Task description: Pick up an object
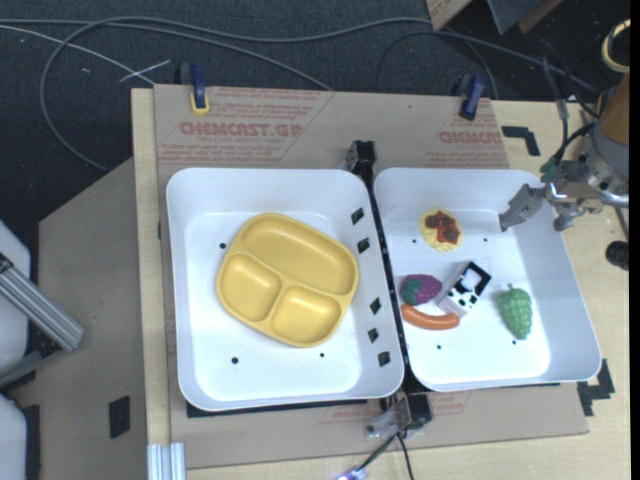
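Claw (540, 206) hangs spread and ungripping at right, above the bin (570, 298). Sausage (430, 317), grapes (421, 289) and die (465, 287) touch; a descent could nudge all 3.

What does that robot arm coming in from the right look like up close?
Little of the arm is in view: a tan-orange rounded section at the right edge, with a grey metal block below it. Thin dark cables loop around that block. The end effector is grey metal, with two short angular fingers sticking out over the right bin. No markings are readable on it.
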Tool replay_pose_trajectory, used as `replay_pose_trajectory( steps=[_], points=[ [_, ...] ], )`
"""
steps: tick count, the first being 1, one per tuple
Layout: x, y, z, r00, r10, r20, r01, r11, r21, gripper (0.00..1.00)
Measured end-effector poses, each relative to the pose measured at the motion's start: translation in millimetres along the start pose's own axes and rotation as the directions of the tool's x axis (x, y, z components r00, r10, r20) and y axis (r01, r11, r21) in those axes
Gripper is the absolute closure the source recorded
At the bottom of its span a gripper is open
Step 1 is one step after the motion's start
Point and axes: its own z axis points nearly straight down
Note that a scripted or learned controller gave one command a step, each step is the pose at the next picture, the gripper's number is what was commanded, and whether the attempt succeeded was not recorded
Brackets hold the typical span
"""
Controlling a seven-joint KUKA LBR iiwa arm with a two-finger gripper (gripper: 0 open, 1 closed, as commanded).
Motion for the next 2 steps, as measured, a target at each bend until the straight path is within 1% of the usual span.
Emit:
replay_pose_trajectory(
  steps=[1, 2],
  points=[
    [9, 1, 59, 1.0, -0.001, -0.002, 0.001, 1.0, 0.002, 0.0],
    [11, 1, 123, 1.0, 0.0, -0.002, 0.0, 1.0, 0.002, 0.0]
  ],
)
